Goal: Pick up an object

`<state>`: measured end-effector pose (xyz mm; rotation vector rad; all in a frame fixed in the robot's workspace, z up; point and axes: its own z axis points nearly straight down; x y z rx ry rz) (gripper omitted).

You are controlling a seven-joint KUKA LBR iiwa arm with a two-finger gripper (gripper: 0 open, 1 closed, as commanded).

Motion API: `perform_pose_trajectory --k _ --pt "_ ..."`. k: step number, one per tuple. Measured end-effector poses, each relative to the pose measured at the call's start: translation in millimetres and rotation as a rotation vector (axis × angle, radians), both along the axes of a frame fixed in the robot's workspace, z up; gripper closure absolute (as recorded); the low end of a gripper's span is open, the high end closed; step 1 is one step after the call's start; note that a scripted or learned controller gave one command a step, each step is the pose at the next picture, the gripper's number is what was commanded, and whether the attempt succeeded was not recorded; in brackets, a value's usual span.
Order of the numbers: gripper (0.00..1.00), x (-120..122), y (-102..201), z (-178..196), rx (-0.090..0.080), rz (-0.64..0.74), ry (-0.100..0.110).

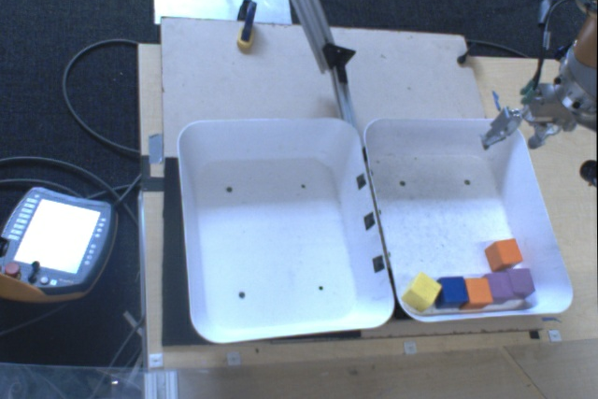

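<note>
Cables and a teach pendant [54, 240] lie at the left of the bench [280, 70]; a slanted metal pole [313, 9] crosses above the bins. End effector [512, 126], open and holding nothing, hangs at the upper right rim of the right bin [439, 201]. Coloured blocks [472, 285] crowd its lower right corner; the left bin [271, 229] stands beside it.

I am seeing smooth, slightly glossy white plastic bins [280, 140], matt blocks [504, 253], a bare wooden bench [402, 79], and my metal gripper [517, 128].
</note>
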<state>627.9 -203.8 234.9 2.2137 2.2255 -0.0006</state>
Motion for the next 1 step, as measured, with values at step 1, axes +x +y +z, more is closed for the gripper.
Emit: perform_pose_trajectory --k 1 --pt "0.00 29.3 24.8 -52.0 0.002 0.003 0.001"
